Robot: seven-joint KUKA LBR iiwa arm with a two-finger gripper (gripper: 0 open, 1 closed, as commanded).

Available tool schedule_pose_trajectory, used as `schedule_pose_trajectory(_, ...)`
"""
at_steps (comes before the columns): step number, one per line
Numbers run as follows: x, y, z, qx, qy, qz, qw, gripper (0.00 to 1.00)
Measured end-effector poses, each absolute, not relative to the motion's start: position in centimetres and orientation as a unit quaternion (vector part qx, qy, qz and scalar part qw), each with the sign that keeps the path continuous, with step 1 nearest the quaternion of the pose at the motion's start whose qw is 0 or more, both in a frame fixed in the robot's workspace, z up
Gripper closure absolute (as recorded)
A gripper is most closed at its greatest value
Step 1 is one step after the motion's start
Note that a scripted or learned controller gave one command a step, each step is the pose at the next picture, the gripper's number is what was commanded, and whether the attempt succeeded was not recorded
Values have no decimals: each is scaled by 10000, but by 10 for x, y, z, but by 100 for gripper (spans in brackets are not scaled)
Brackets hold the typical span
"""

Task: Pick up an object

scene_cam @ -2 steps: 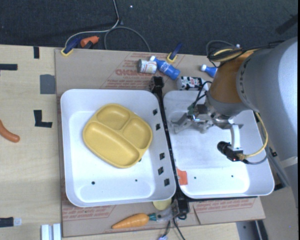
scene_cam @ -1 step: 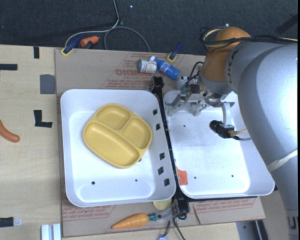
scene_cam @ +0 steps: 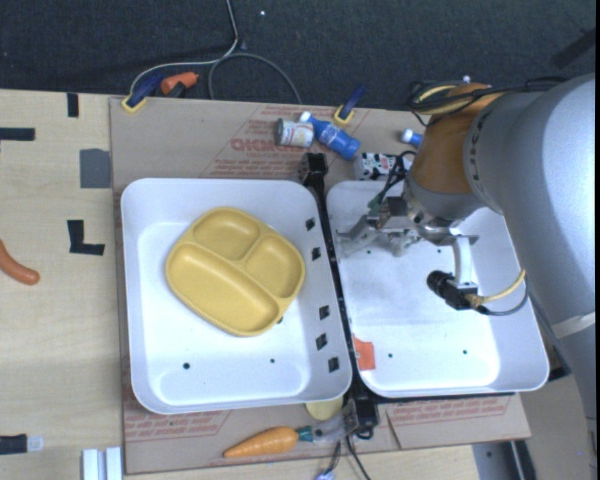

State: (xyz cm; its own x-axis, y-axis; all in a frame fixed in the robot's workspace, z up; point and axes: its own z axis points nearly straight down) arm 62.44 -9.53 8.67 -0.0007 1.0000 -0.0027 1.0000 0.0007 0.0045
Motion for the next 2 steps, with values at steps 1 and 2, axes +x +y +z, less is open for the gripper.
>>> schedule_pose_trajectory(1,670,-105,85,7060,7082,9,16,0)
schedule_pose_trajectory(2,668,-105,96,7058,7084,0,17,100)
